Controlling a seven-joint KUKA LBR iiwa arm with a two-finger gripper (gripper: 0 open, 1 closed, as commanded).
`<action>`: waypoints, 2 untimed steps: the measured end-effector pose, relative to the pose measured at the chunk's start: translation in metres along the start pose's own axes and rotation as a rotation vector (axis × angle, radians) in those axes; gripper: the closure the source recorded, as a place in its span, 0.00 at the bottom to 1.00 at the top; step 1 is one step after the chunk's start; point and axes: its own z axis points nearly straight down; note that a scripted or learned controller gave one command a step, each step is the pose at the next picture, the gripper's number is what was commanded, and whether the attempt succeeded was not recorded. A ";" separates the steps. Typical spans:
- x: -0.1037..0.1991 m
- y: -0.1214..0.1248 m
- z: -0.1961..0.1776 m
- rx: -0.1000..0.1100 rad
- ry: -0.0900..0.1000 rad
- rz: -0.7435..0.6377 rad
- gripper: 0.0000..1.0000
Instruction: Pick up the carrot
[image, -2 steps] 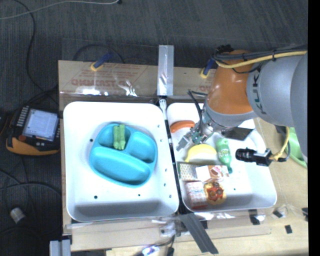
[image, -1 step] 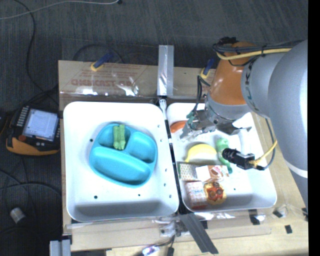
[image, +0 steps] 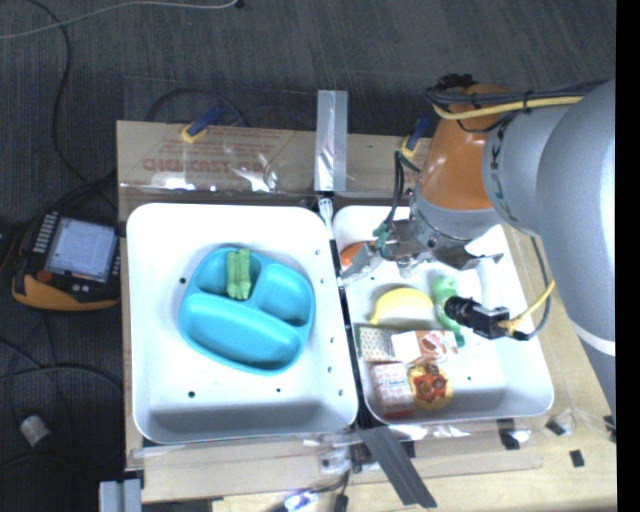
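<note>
The carrot (image: 348, 256) shows as a small orange piece at the far left of the right bin (image: 530, 385), tight against the wall shared with the left bin. My gripper (image: 385, 250) hangs low just to the right of the carrot, partly over it, under the orange-banded wrist. Most of the carrot is hidden by the gripper and the bin wall. Nothing can be seen held in the gripper.
A yellow fruit (image: 400, 303) and a green object (image: 445, 291) lie just in front of the gripper. Snack packets (image: 410, 372) fill the right bin's front. In the left bin (image: 160, 400), a blue divided plate (image: 245, 325) holds a green vegetable (image: 238, 273).
</note>
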 end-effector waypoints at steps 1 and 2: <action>0.000 0.000 -0.008 0.003 -0.001 0.000 1.00; 0.000 0.000 -0.008 0.003 -0.002 -0.001 0.00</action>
